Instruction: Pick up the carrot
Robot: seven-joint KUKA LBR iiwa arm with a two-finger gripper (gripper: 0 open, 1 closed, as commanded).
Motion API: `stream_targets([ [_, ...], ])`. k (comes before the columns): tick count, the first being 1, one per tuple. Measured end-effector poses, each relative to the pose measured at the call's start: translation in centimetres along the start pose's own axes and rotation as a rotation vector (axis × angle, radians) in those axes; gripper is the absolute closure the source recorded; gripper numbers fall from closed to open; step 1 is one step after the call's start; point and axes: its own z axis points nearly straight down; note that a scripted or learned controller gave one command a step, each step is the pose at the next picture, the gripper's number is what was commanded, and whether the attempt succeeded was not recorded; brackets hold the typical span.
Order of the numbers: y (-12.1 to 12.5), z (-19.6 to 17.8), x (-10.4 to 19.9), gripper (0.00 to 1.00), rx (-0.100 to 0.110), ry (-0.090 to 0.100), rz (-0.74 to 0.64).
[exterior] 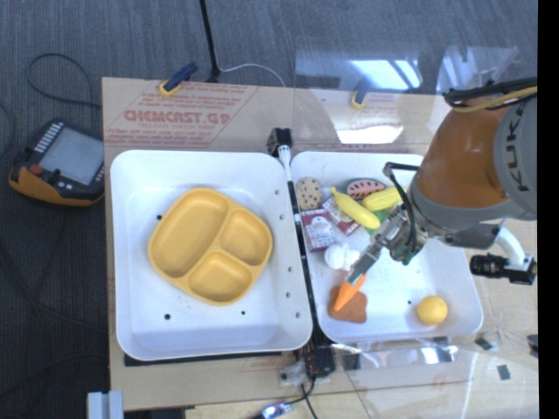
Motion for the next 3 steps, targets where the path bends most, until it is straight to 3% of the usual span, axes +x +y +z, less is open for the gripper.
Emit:
stream_targets([
  [1,-1.5,9.0,0.1,0.00,-0.011,-0.010,-0.008],
  [2,-1.3,7.9,-0.1,1.00,-0.016,-0.018,-0.007],
  [3,2.1,-0.2,5.4,1.00,-0.004,0.000,-0.170],
])
